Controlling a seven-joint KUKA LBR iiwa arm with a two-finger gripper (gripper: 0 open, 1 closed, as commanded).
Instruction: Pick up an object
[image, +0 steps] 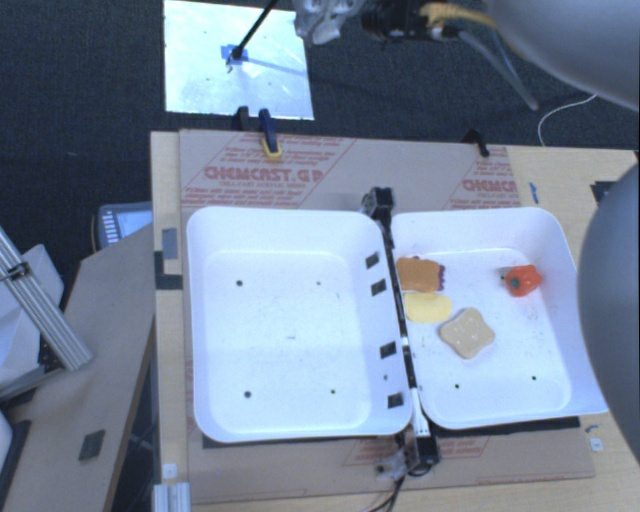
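Four small objects sit in the right bin (560, 250), and that's our whole field of play. Nearest the divider, an orange-brown piece (419, 273) with a hint of purple at its edge. Just below, touching or nearly so, a pale yellow flat piece (428, 307). Below and right of that, a tan toast-shaped piece (467, 333). Off toward the far wall, well apart from the rest, a little red-orange piece with a green top (521, 280).

The left bin (210, 300) shows only bare white floor and a few dark dots.

Up at the top edge the gripper (322, 20) hangs high above the table (120, 300), beyond the bins. How its jaws stand I cannot tell; it's blurred and half cut off by the frame. Nothing is visibly held.

So where's the danger? My read: the cluster by the divider is risky. The orange-brown and yellow pieces lie so close that a descent could land on both, or nudge one aside and close on air. They also hug the wall, which may block one side of the jaws. The yellow piece looks very flat, hard to get under. The red-orange one, standing alone, looks the cleaner target, though it could roll.
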